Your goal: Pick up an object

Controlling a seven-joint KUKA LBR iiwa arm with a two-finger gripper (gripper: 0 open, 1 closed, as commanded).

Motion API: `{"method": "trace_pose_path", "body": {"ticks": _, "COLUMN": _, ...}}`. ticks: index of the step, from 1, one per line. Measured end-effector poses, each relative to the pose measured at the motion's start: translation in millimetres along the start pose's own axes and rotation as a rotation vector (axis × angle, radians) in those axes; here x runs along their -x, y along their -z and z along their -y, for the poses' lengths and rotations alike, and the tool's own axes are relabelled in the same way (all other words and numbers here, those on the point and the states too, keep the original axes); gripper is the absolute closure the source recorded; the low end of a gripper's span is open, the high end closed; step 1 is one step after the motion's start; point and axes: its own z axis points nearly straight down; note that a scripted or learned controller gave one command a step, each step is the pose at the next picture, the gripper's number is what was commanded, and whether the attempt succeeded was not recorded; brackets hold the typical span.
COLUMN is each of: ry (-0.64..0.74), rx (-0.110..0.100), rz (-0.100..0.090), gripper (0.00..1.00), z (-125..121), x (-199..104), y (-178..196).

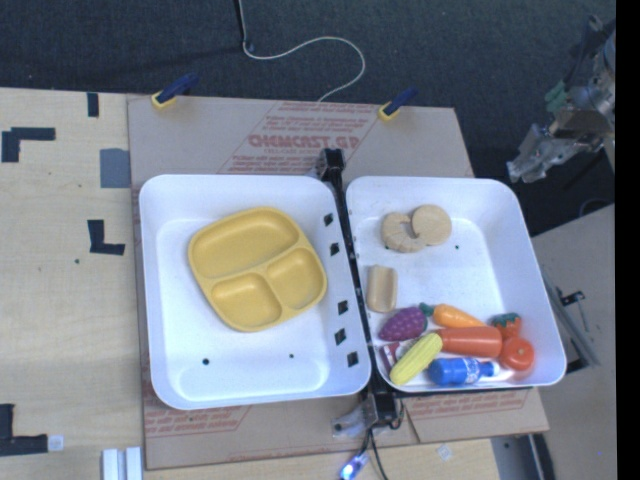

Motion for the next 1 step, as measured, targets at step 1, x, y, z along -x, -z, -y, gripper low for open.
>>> {"method": "trace_pose_path", "body": {"ticks": 1, "ry": -0.004, "rx": -0.003, "rz": 0.000, "gripper": 1.00, "z": 45.1, "x": 57.1, "y": -40.9}}
